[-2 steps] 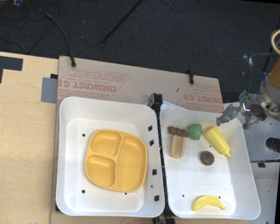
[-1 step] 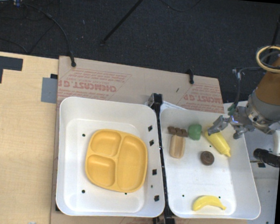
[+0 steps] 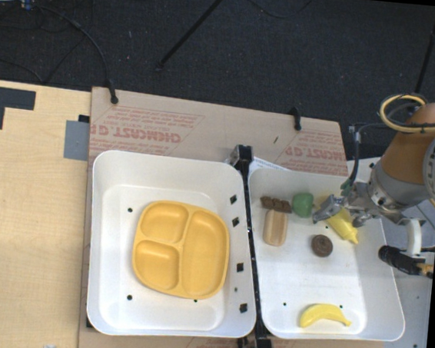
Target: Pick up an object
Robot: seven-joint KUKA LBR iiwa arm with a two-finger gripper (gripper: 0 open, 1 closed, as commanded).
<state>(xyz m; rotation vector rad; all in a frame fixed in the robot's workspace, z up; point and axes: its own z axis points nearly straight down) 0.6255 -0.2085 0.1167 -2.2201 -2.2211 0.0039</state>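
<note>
In the right bin [image 3: 374,302], my gripper [image 3: 342,214] hangs low at the far right, over a small yellow object [image 3: 345,229]. The fingers stand apart on either side of that object, open, and I cannot tell whether they touch it. Also in this bin lie a green ball [image 3: 302,204], a dark brown bar [image 3: 276,204], a tan block [image 3: 275,229], a brown round piece [image 3: 321,245] and a yellow banana [image 3: 324,316] near the front.
The left bin [image 3: 105,289] holds a yellow divided plate [image 3: 182,249]. A black divider [image 3: 247,234] runs between the bins. The grey arm with its orange band [image 3: 411,155] comes in from the right. Cardboard lies under both bins.
</note>
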